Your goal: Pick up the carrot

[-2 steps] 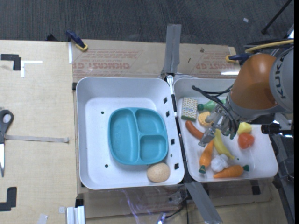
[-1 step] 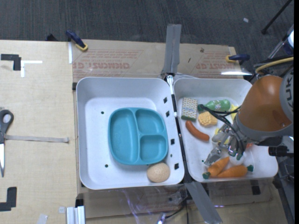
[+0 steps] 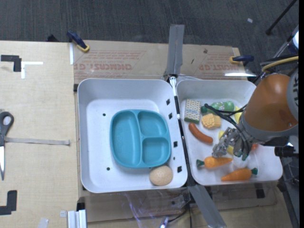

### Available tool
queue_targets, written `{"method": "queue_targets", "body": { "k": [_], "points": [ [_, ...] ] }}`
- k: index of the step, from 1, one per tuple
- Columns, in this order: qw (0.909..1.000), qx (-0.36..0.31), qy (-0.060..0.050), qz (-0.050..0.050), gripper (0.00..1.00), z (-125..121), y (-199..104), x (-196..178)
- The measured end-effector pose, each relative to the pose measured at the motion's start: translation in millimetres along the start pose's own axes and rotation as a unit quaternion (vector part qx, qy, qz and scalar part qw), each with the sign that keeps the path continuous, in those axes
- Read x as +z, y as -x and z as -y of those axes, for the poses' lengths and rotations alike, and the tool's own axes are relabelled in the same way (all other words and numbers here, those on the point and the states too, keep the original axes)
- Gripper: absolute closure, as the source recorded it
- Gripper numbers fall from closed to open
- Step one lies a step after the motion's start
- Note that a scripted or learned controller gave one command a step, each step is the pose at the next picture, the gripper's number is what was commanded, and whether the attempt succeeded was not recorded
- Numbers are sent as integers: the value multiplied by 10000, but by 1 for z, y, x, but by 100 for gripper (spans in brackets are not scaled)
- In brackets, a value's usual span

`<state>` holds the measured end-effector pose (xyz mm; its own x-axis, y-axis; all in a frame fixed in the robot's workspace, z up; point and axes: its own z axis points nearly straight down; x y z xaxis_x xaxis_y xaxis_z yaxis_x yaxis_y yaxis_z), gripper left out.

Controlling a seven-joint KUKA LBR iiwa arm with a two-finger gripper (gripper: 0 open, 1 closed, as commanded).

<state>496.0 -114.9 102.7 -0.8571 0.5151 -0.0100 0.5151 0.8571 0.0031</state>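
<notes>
- Orange carrot point(image 3: 214, 162) lies near front of right bin point(image 3: 270, 176); a second carrot point(image 3: 238, 175) sits just beside it, nearer the front wall.
- Gripper point(image 3: 228, 146) hangs just above the first carrot, tilted; nothing seen between its fingers; how far open, cannot tell.
- Step judged: the approach, grasp not yet made.
- Next: descend, straddle the carrot across its width, close.

arm point(image 3: 273, 106): cut by right edge | yellow item point(image 3: 231, 149): mostly hidden behind gripper point(image 3: 227, 147) | scissors point(image 3: 4, 137): cut by left edge
</notes>
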Motion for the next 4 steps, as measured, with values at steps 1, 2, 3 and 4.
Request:
{"method": "queue_targets", "body": {
  "k": [1, 2, 3, 4],
  "points": [
    [10000, 0, 0, -1, 0, 0, 0, 0],
    [9970, 772, -18, -33, 0, -53, 68, 11],
    [9839, 1788, -21, -30, 0, -80, 120, 11],
    [9892, 1468, -24, -35, 0, -28, 102, -46]
  ]
}}
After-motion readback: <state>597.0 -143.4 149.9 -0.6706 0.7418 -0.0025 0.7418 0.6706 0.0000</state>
